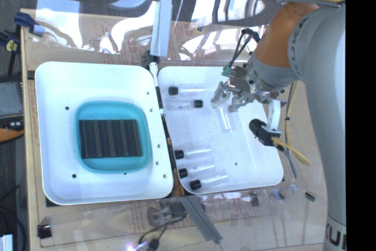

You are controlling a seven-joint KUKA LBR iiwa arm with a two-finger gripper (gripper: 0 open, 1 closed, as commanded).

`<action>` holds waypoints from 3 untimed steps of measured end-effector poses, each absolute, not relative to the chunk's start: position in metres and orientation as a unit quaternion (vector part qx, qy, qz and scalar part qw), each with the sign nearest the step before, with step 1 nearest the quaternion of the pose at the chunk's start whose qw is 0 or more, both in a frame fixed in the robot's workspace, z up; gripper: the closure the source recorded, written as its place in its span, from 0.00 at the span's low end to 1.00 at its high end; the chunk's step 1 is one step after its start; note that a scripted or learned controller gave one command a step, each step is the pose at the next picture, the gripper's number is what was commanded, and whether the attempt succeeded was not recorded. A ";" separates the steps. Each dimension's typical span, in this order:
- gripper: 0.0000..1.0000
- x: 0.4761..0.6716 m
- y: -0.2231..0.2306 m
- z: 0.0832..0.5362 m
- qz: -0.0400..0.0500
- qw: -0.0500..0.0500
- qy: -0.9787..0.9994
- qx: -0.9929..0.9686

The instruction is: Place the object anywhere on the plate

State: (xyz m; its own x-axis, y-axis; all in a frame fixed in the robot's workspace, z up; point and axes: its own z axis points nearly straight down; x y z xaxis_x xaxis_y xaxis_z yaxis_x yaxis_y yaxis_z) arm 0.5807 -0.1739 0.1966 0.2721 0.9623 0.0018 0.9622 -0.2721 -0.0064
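Note:
A teal plate point(111, 137) with a dark ribbed centre lies in the left bin point(53, 85). Over the upper middle of the right bin point(264, 167) is my gripper point(228, 100), far to the right of the plate. A clear tube point(226, 120) slants down from between its fingers, and the tube's upper end is hidden there. The gripper looks shut on this tube.
Several more clear tubes with black caps lie in the right bin: two near its top left point(182, 91) point(189, 104) and three near its bottom left point(200, 170). A black part with a yellow cable point(263, 130) hangs off the arm to the gripper's right.

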 end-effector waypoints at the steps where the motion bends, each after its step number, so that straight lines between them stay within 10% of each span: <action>1: 1.00 0.544 -0.104 0.173 0.002 0.003 -0.626 -0.780; 2: 1.00 0.544 -0.038 0.205 0.001 0.001 -0.657 -0.754; 3: 0.00 0.544 -0.038 0.205 0.001 0.001 -0.657 -0.754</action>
